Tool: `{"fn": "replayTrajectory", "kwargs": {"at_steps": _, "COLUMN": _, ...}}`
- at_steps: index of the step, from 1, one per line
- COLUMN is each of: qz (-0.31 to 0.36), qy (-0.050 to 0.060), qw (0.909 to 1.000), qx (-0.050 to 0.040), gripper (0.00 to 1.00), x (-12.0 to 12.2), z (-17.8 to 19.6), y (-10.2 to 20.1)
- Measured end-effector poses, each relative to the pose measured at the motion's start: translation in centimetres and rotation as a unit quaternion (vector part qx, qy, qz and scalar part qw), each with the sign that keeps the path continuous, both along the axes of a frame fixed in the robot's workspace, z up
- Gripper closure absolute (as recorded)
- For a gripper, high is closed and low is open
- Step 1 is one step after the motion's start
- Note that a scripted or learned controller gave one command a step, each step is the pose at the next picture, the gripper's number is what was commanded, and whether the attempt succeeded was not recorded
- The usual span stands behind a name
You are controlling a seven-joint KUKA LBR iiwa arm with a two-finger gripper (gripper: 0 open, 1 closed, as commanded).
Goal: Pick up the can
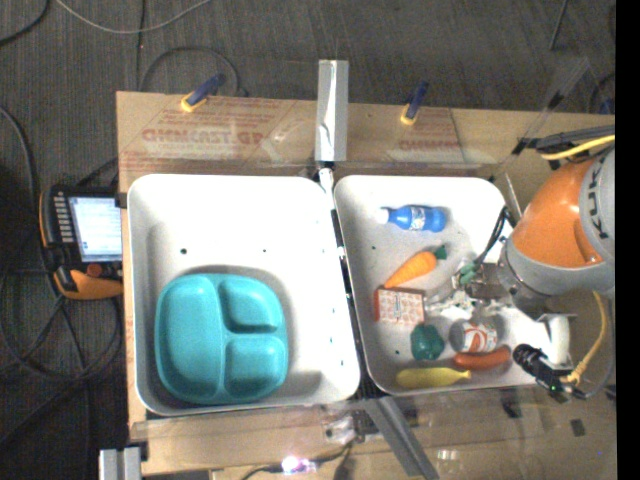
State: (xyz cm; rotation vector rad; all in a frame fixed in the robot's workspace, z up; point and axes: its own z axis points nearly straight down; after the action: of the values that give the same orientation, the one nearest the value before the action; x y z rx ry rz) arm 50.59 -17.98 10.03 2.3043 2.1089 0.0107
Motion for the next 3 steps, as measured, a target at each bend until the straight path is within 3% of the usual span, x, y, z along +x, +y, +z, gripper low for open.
{"fn": "replayTrajectory", "kwargs": {"at_steps": 1, "qz": -0.018, "qy": -0.001, "qw": 0.9998, "qx": 0.0019, "gripper": 0.00, "x": -1.53, "z": -0.92, "y": -0.96}}
{"fn": "replayTrajectory", "kwargs": {"at_steps": 2, "qz": -0.019, "qy": -0.001, "qw": 0.9998, "qx": 0.0011, "gripper": 1.00, "x": -1.52, "z": 0.02, "y": -1.06}}
{"fn": "replayTrajectory", "kwargs": {"at_steps": 3, "qz": -0.019, "qy": -0.001, "qw": 0.9998, "qx": 0.0011, "gripper": 0.00, "x": -1.53, "z": 0.02, "y": -1.08}}
